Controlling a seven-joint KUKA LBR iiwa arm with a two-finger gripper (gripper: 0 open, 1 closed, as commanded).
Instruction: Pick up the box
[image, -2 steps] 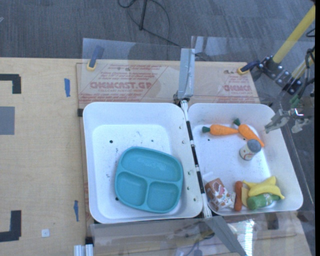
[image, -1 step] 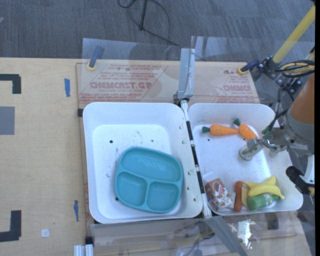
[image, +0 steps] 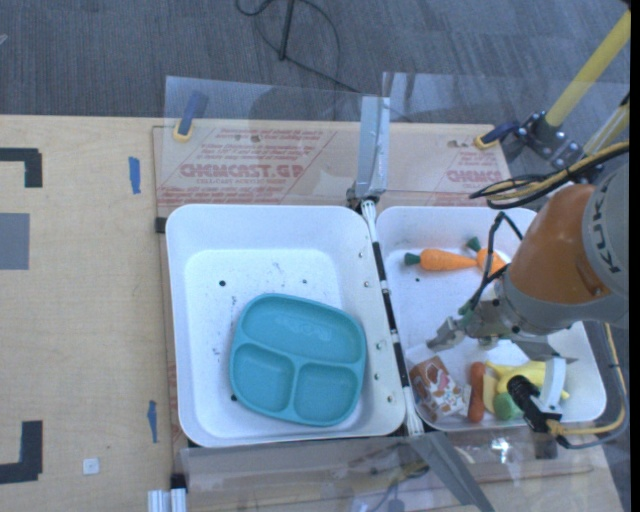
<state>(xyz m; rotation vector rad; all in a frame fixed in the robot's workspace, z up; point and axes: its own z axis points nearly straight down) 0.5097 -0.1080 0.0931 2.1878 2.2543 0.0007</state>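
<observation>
The box (image: 437, 388), a small flat pack with a red and white food picture, lies in the front left corner of the right bin (image: 420, 225). My gripper (image: 468, 337) hangs just behind and slightly right of it, apart from it. The gripper is open, with nothing between its fingers. The orange band and grey wrist hide the bin's right middle.
A carrot (image: 446, 260) lies at the back of the right bin. A red sausage-shaped toy (image: 477, 390), a green piece (image: 503, 406) and a yellow piece (image: 527, 376) crowd the front right beside the box. The left bin (image: 190, 300) holds a teal divided plate (image: 297, 357).
</observation>
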